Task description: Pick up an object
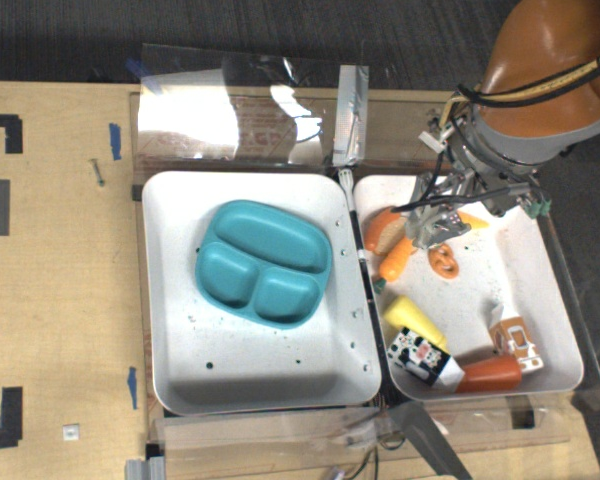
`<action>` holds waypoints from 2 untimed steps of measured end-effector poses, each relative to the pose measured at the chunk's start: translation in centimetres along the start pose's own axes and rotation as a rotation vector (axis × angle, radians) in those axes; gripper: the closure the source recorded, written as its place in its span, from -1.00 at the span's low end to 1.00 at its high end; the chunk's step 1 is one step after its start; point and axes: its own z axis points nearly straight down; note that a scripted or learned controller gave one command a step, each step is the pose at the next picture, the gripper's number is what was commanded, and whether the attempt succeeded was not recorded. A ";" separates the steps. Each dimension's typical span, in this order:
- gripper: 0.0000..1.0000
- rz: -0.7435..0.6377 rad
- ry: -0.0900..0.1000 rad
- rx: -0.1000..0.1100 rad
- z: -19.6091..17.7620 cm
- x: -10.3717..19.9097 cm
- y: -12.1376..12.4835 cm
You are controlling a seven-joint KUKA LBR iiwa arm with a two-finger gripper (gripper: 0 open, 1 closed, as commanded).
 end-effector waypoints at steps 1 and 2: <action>1.00 0.068 -0.001 -0.002 0.8 -4.9 1.6; 1.00 -0.094 -0.003 0.001 0.5 -7.2 -5.5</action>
